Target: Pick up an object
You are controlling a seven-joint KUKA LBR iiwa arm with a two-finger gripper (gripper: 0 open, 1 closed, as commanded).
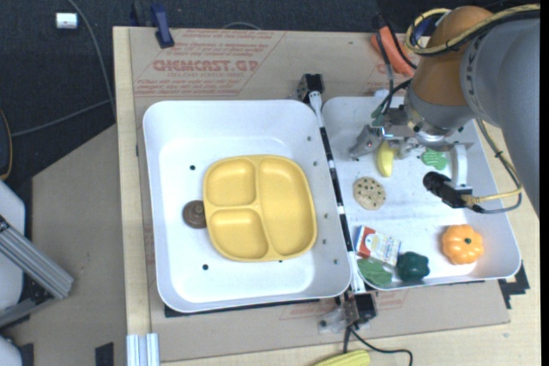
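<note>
Fingers: closed around the yellow banana, far part of the right bin.
Cookie: just near of the banana.
Pumpkin: near right corner.
Left bin: holds the yellow divided plate.

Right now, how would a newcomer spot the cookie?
Look in the right bin, the one the arm reaches into. Below the claw and the small yellow piece lies the cookie: flat, round, tan with dark specks, unlike the orange pumpkin.
</note>
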